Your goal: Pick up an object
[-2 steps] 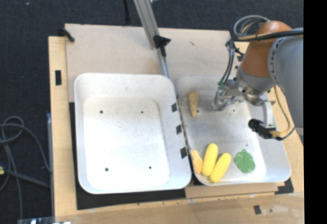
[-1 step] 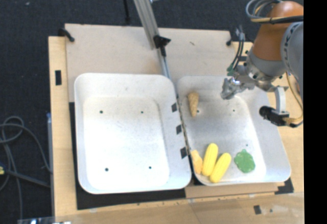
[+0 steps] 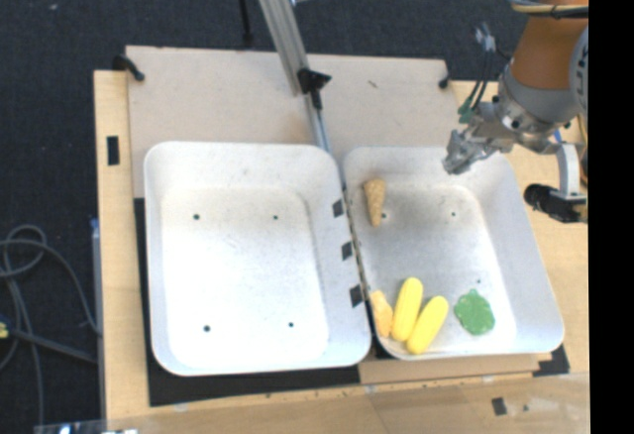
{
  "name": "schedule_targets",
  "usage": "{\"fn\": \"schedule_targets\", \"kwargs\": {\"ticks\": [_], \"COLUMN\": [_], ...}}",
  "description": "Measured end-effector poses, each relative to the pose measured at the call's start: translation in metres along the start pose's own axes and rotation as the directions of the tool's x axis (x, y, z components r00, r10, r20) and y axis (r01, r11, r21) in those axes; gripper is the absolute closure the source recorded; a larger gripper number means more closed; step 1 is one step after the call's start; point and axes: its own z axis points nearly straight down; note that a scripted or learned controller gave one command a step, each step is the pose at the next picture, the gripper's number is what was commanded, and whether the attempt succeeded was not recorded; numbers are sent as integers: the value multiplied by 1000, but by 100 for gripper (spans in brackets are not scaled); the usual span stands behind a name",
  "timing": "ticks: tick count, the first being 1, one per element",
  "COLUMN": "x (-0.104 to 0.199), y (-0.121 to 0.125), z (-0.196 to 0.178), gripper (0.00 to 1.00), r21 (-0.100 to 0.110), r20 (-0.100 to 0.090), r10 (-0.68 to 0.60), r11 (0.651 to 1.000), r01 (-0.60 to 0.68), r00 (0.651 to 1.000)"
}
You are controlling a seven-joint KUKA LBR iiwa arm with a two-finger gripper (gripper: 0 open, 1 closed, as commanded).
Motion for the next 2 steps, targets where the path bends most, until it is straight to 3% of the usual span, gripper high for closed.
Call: {"fn": "schedule_targets", "kwargs": {"ticks": [2], "x": [102], "y": [7], "z": [-9], "gripper": [100], "r21": [5], "r20": [-4], "r10": [-5], "r11": [1000], "r01": [5], "r00": [1000]}}
